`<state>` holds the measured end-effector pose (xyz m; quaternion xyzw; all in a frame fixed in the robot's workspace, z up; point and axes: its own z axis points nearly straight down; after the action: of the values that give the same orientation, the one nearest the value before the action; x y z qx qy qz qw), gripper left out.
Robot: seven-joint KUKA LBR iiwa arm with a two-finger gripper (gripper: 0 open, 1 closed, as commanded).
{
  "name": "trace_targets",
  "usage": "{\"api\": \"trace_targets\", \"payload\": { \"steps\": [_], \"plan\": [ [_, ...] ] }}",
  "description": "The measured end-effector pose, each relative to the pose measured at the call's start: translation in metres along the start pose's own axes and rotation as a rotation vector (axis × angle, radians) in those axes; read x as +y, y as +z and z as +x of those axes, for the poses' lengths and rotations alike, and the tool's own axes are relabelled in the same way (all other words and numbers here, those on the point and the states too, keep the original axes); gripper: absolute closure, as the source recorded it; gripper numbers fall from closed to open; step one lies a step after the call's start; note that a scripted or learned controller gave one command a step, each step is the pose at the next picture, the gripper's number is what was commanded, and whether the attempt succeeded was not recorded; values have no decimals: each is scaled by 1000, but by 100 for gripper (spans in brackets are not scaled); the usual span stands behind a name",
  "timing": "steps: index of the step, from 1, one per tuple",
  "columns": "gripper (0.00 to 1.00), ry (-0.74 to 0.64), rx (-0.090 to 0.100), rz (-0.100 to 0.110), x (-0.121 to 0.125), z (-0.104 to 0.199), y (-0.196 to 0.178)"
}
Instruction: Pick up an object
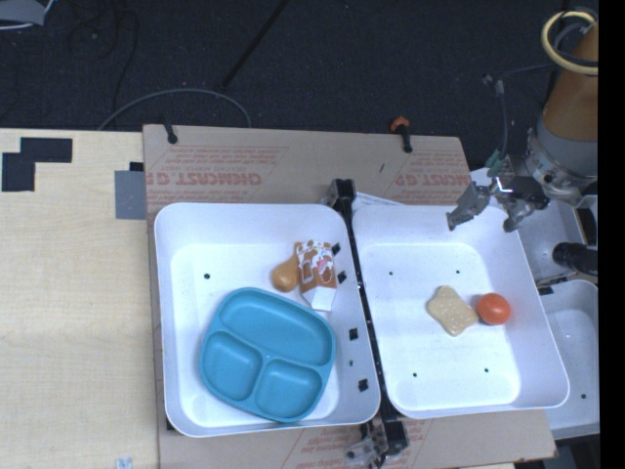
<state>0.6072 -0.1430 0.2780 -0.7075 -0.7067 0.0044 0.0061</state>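
Observation:
The right bin (pixel 459 389) holds a tan biscuit-like piece (pixel 450 311) and a small orange-red ball (pixel 494 309) side by side near its right wall. My gripper (pixel 486 213) hangs above the bin's far right corner, well away from both, open with nothing between its fingers. In the left bin (pixel 186 262) lie a blue three-part plate (pixel 266 354), a small brown-orange item (pixel 284 276) and a red-and-white patterned carton (pixel 315 266) with a white scrap beneath it.
A black clamp bar (pixel 356 301) runs between the two bins. Brown cardboard (pixel 293 169) lies under them, and a pale wooden bench top (pixel 68 301) spreads to the left. The arm's orange band (pixel 571 86) stands at the upper right.

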Motion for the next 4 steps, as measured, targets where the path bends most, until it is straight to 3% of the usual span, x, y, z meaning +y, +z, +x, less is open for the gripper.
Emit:
{"api": "trace_targets", "payload": {
  "steps": [1,4],
  "plan": [
    [0,-2,-2,-12,2,0,-7],
    [0,-4,-1,-9,11,6,159]
  ]
}}
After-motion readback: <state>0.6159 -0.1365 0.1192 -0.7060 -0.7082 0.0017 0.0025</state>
